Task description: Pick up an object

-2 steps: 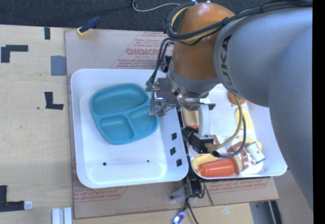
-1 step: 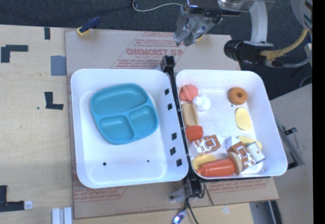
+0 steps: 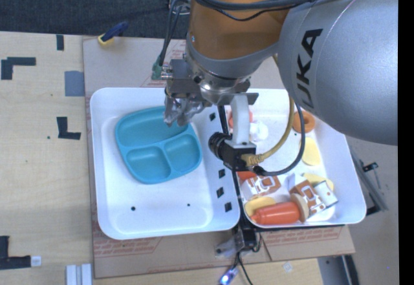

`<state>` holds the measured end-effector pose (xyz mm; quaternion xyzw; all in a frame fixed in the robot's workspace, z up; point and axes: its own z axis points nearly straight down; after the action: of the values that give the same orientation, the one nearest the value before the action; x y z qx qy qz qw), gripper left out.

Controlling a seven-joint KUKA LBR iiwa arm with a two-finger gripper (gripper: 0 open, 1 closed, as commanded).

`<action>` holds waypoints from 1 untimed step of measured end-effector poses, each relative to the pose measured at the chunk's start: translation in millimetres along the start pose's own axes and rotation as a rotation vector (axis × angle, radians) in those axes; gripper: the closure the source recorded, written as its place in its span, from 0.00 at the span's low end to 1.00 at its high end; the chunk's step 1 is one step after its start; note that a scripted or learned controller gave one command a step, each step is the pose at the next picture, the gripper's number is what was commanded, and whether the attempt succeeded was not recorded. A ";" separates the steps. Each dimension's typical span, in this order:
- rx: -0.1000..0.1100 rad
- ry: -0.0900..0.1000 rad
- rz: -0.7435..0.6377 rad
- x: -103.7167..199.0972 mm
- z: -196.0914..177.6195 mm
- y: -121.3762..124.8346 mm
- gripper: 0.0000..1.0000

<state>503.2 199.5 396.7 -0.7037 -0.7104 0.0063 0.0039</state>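
Gripper point(image 3: 176, 111): over blue divided plate point(image 3: 158, 151), left bin point(image 3: 103, 167); finger state indeterminable. Risk, judged: shallow rim offered little purchase; plate could slide or tip.

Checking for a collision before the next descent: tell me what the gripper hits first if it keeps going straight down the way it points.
Most likely the blue divided plate. The gripper hangs over its upper right rim in the left bin, though its height above it is unclear.
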 end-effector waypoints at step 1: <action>0.002 -0.003 0.005 35.4 132.8 3.4 1.00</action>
<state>504.4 234.4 263.8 -0.7055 -0.7087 0.0080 0.0033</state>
